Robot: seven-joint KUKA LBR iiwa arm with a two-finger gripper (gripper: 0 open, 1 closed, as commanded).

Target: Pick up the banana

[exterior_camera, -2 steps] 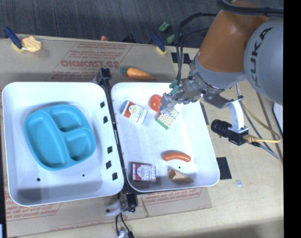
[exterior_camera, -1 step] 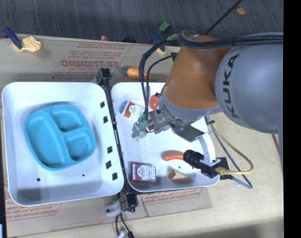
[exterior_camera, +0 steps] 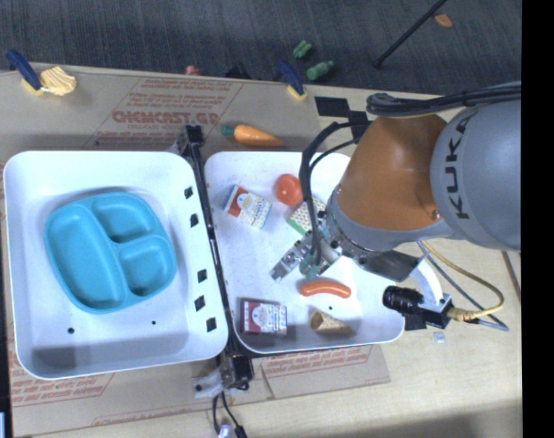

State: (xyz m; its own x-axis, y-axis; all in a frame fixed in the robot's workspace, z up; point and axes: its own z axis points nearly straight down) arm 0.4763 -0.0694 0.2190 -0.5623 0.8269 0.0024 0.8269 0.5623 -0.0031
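Gripper [exterior_camera: 290, 265] hangs low in the right bin [exterior_camera: 224, 245] beside the hot dog [exterior_camera: 325, 289] — whether clenched or released I cannot tell — and no banana can be made out there, so it should locate one before descending.

We take the right bin [exterior_camera: 224, 245] as our landmark. Its middle is crowded: a carton [exterior_camera: 247, 207], a tomato [exterior_camera: 288, 188], a sausage [exterior_camera: 325, 289], a dark box [exterior_camera: 262, 317] and a wedge [exterior_camera: 329, 321] ring the end effector [exterior_camera: 295, 261]. We see bare floor along its left wall. The arm [exterior_camera: 413, 181] covers its right side.
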